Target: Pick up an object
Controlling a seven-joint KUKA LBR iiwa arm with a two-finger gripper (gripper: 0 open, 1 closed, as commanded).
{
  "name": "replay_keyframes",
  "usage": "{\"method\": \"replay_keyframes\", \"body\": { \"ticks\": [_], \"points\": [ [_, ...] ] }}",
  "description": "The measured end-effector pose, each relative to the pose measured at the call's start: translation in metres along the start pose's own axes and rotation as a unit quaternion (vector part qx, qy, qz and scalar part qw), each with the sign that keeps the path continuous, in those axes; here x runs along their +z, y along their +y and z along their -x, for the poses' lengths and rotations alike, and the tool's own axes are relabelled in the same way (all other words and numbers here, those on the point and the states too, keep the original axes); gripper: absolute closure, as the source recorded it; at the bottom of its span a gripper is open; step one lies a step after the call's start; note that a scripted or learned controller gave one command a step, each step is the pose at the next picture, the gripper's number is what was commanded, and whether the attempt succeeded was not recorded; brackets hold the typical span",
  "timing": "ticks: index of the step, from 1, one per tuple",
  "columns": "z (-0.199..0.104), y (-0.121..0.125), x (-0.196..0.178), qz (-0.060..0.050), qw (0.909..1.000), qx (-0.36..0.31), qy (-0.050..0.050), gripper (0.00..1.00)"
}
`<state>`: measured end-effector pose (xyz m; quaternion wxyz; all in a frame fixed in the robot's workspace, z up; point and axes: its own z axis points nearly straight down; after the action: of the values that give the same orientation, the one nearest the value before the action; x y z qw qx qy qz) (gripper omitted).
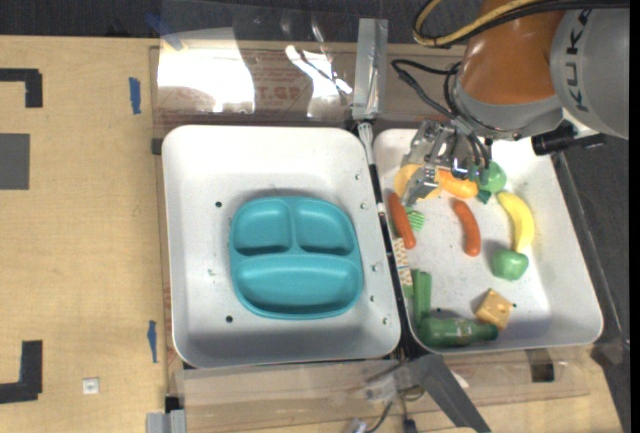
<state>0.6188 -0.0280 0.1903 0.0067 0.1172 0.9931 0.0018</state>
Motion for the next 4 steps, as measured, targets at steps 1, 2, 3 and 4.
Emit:
{"method": "replay_keyframes", "body": {
  "ticks": [1, 2, 3, 4],
  "points": [
    [0.019, 0.063, -0.046, 0.000, 0.9988, -0.049, 0.001, 1.00],
    [0.021, 0.062, -0.056, -0.001, 0.9988, -0.049, -0.002, 1.00],
    [0.022, 0.064, -0.068, 0.000, 0.9988, -0.050, -0.006, 1.00],
    [-0.006, 0.136, -0.059, 0.000, 0.9979, -0.065, 0.003, 1.00]
  ]
}}
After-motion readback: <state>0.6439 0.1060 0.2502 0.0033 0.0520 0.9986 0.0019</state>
